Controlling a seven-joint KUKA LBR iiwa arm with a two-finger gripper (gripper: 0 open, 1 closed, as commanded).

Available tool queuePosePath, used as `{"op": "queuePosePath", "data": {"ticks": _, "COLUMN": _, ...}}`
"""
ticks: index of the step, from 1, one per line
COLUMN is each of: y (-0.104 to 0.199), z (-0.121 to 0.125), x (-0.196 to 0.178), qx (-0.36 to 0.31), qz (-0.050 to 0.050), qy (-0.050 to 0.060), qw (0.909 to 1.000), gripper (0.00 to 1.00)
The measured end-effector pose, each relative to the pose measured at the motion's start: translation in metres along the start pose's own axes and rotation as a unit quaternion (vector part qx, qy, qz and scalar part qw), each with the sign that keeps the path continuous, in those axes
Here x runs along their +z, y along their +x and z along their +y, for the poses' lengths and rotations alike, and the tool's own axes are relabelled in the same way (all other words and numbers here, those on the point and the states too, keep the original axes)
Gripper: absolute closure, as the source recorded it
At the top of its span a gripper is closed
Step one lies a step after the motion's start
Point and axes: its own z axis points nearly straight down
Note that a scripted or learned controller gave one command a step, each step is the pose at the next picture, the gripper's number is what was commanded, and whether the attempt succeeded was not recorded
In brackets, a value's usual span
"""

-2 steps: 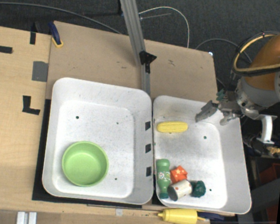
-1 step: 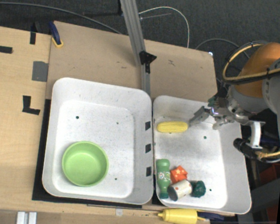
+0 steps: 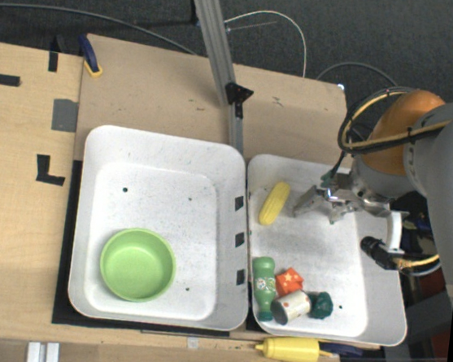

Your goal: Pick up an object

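On the tabletop (image 3: pixel 162 103), the end effector (image 3: pixel 319 205), fingers apart and empty, is best lowered squarely over the yellow corn (image 3: pixel 274 203) at nine o'clock.

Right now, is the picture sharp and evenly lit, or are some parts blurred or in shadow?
Camera view: light is soft and even, with no strong glare on the white bins; the green bowl and yellow corn look fairly sharp; the gripper looks soft, its jaws spread; the small items in the near corner merge together.
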Motion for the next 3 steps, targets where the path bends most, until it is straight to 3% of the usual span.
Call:
{"op": "queuePosePath", "data": {"ticks": 1, "y": 0.001, "z": 0.002, "x": -0.014, "qx": -0.001, "qz": 0.0, "qy": -0.002, "qw": 1.0, "gripper": 1.0}}
{"op": "queuePosePath", "data": {"ticks": 3, "y": -0.004, "z": 0.001, "x": -0.111, "qx": 0.0, "qz": 0.0, "qy": -0.005, "qw": 1.0, "gripper": 1.0}}
